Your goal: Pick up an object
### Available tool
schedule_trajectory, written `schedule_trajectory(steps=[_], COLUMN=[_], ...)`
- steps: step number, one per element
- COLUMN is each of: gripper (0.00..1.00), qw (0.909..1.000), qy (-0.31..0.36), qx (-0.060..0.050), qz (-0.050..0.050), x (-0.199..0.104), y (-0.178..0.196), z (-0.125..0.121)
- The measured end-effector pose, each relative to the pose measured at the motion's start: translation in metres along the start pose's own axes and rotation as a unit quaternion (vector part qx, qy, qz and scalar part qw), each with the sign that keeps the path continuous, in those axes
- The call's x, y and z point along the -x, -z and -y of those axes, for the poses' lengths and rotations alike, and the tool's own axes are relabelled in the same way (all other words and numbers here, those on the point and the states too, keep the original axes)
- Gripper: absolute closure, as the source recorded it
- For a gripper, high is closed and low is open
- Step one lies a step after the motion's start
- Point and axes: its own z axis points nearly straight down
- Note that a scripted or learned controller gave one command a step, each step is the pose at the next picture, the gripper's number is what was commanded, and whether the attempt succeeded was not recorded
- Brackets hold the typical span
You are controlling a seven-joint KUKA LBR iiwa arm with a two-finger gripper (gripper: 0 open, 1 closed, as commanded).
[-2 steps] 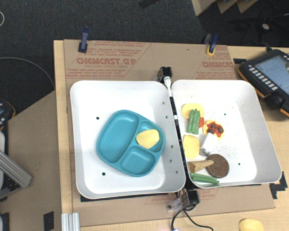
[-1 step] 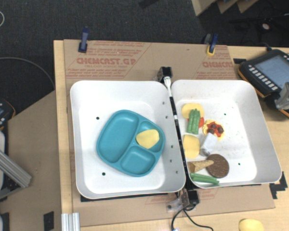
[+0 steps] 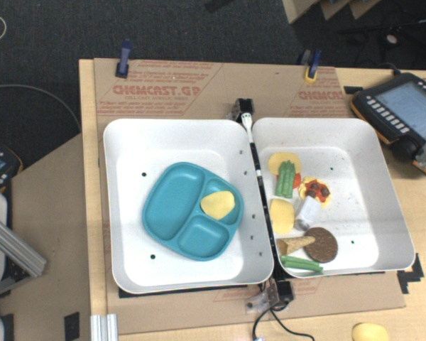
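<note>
Because food (image 3: 286,178) crowds the right bin's (image 3: 373,137) left edge, a grasp may snag two pieces; gripper state: cannot tell.

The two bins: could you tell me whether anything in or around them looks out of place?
One thing: a yellow object lies outside both bins, on the bench's near edge beyond the right bin. The other items are inside the bins.

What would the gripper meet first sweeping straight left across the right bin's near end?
Probably the round brown disc, once past the shallow white right bin rim; depth is unclear.
</note>
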Motion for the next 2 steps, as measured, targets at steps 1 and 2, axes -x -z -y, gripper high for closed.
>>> schedule_trajectory(steps=[1,2], gripper=[1.00,1.00], qw=[1.0000,0.9999], qy=[0.002,0.009], qx=[0.001,0.014], qz=[-0.002,0.002], x=[-0.004,-0.068], y=[-0.044,0.095], z=[0.028,-0.014])
